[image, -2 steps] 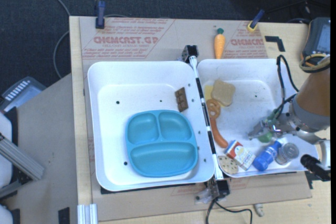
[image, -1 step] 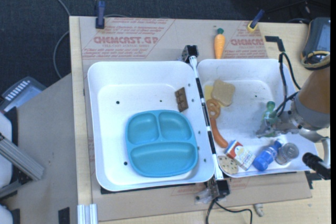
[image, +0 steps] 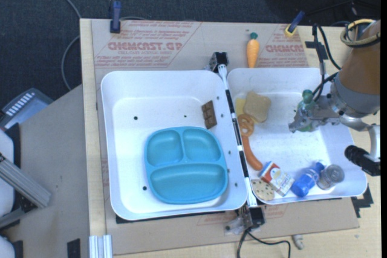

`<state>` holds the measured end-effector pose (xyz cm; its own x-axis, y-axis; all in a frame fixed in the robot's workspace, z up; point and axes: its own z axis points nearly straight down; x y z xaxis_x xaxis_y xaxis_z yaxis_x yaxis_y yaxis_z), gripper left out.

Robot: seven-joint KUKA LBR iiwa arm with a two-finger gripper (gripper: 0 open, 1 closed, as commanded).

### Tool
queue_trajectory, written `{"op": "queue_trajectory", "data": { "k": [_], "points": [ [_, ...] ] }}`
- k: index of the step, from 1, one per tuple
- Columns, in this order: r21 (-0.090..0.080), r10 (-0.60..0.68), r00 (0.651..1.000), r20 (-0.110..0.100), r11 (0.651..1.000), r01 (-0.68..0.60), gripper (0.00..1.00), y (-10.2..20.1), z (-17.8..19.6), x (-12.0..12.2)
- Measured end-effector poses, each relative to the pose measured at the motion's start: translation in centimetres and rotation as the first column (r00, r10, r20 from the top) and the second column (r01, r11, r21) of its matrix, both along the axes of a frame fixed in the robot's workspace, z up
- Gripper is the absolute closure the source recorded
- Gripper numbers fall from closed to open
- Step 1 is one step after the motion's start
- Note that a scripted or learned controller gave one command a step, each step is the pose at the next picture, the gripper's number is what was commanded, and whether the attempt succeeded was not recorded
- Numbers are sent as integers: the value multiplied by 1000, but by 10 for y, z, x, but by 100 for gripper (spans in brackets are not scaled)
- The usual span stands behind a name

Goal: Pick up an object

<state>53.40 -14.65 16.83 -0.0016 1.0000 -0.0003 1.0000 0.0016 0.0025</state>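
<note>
- Object candidates lie mostly in the right bin (image: 284, 78): a slice of bread (image: 257, 107) near the dividing wall, a pretzel (image: 246, 125) just below it, an orange sausage (image: 251, 155) along the left wall, and along the front rim a cracker (image: 263, 189), a small carton (image: 275, 177), a blue bottle (image: 304, 181) and a can (image: 331, 176).
- The left bin (image: 121, 93) carries a blue divided plate (image: 185, 164) and a brown chocolate piece (image: 209, 114) leaning by its right wall; a toy carrot (image: 252, 49) lies on the tabletop (image: 157, 45) behind the bins.
- Progress, as I judge it: nothing is lifted yet, so choosing a target, closing on it and raising it all remain.
- The end effector (image: 304, 119) hangs low over the bare middle of the right bin, right of the bread (and well apart from the front-rim items). Nothing sits between its fingers; whether they stand apart or together I cannot tell.
</note>
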Motion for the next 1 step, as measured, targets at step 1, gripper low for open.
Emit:
{"op": "queue_trajectory", "data": {
  "k": [1],
  "points": [
    [0,0,1000,-1,1000,0,100,55,68,25]
  ]
}}
